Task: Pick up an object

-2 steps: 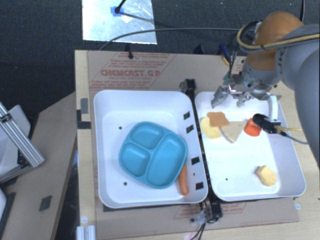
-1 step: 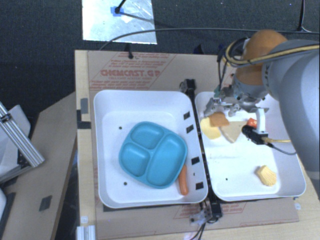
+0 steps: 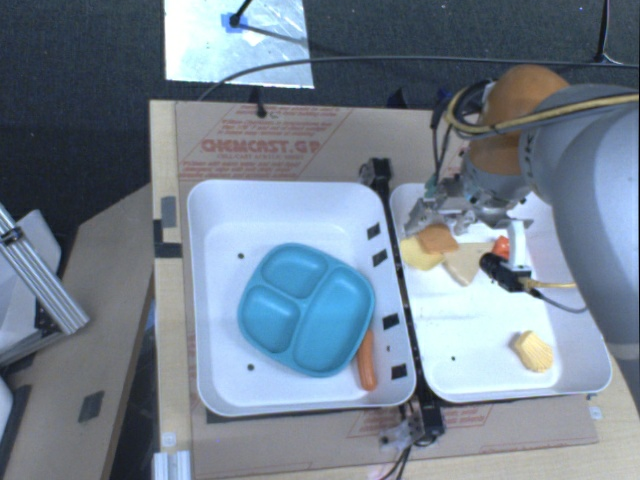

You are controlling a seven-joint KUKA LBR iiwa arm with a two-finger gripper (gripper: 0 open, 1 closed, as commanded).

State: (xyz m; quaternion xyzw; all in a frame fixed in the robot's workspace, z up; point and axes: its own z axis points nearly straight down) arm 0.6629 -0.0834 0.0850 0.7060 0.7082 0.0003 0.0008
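Observation:
My gripper [image 3: 438, 215] hangs low over the far left corner of the right bin [image 3: 500, 368]. Directly beneath it lie an orange piece [image 3: 438, 239] and a pale yellow piece [image 3: 418, 256], touching each other. A tan wedge [image 3: 465, 264] rests just to their right. A small red and white object [image 3: 503, 247] sits beside the wedge, partly behind a black part of the wrist. A yellow ridged block [image 3: 533, 351] lies alone near the right bin's front right corner. The gripper's body hides how it meets the orange piece.
The left bin [image 3: 225, 218] holds a blue divided plate [image 3: 306, 308] and an orange carrot-like stick [image 3: 367, 359] against its right wall. The grey arm [image 3: 585, 168] covers the right bin's far right side. A foil sheet [image 3: 238, 28] lies beyond the bench.

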